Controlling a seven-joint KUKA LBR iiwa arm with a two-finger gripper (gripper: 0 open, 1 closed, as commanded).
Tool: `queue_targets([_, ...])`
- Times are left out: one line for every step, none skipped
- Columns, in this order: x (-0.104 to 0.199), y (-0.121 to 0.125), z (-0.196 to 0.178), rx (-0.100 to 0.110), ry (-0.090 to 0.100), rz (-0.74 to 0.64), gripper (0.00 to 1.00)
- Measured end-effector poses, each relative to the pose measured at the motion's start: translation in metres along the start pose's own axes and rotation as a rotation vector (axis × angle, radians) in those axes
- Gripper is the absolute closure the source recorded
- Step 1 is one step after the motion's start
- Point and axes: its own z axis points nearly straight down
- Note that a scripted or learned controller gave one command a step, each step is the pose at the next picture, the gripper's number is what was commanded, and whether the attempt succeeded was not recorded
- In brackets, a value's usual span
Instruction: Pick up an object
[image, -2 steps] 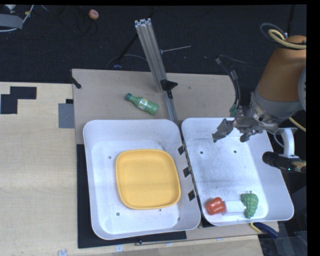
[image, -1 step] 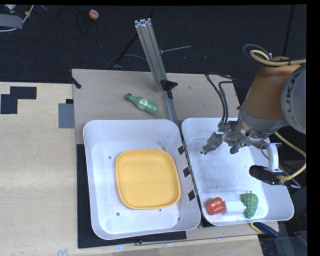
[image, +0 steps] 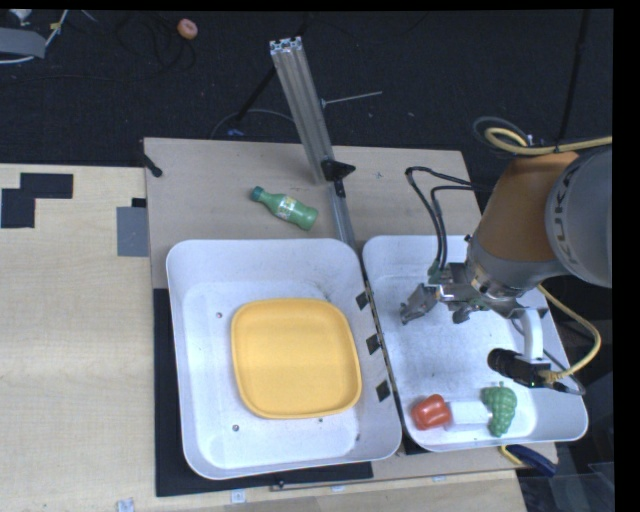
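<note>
Two white bins sit side by side on the counter. Left bin holds a yellow plate. Over the right bin the end effector hangs spread, pinching nothing. Near its front edge lie a green toy and red pepper. A green bottle lies far back on the counter.

Even overhead light keeps the white bins bright with soft shadows, the floor beyond dark, the whole slightly soft.
</note>
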Motion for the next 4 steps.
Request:
queue_targets([0.001,-0.001,0.053,0.000,0.000,-0.001,0.00])
queue_targets([-0.001,0.000,0.040,-0.004,0.000,0.003,1.00])
queue_targets([-0.006,0.002,-0.021,-0.009,-0.001,0.001,1.00])
queue_targets([-0.008,0.010,-0.067,-0.008,-0.001,0.001,1.00])
